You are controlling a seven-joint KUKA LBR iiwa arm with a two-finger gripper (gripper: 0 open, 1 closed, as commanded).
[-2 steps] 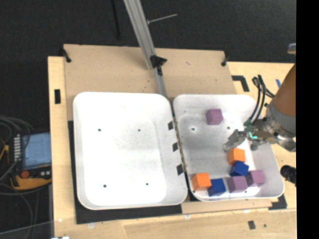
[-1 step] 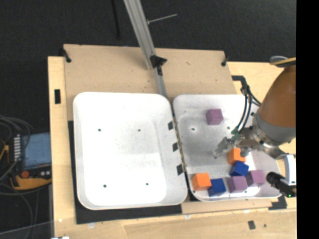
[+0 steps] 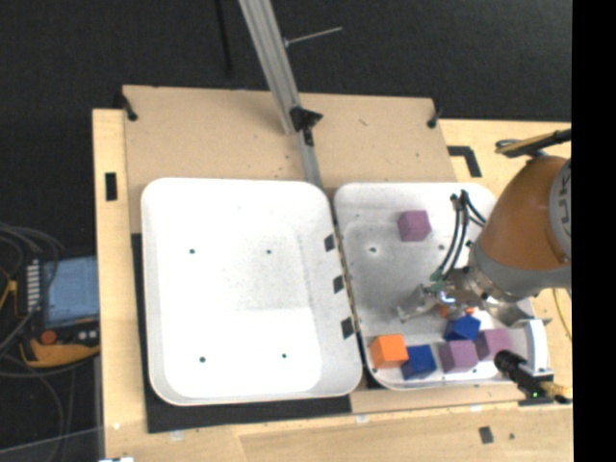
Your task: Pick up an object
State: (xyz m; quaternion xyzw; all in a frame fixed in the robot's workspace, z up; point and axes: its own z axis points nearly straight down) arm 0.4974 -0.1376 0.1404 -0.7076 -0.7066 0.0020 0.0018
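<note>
Camera view: we log the end effector (image 3: 435,298) low in the right bin (image 3: 371,229), its state impossible to tell. The arm (image 3: 525,224) partly hides one blue block (image 3: 464,328). Orange block (image 3: 389,350), purple block (image 3: 414,224) unobstructed.

Bright, even light from overhead, and the two white bins (image 3: 241,287) come close to washing out, the left one nearly featureless. Shadows stay short and soft under the blocks (image 3: 414,225). The dark floor toward nine o'clock swallows detail. The picture is a little soft and grainy throughout, and the arm (image 3: 525,229) at three o'clock looks smeared.
</note>
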